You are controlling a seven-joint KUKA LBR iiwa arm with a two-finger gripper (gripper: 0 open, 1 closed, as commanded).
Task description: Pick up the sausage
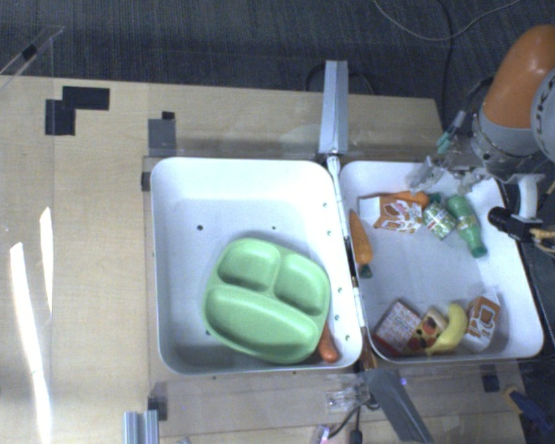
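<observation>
The sausage (327,346) is a small reddish-brown piece in the front right corner of the left bin (176,248), partly tucked under the edge of the green divided plate (266,299). My gripper (451,168) hangs over the far edge of the right bin (523,294), just behind a snack packet and a green bottle. It is far from the sausage, and nothing shows in it. The orange band of the arm (535,63) is at the upper right.
The right bin holds a carrot (359,240) along its left wall, an orange snack packet (400,213), a green bottle (464,222), a banana (450,329) and small boxes (400,324) at the front. A metal divider (333,109) stands between the bins.
</observation>
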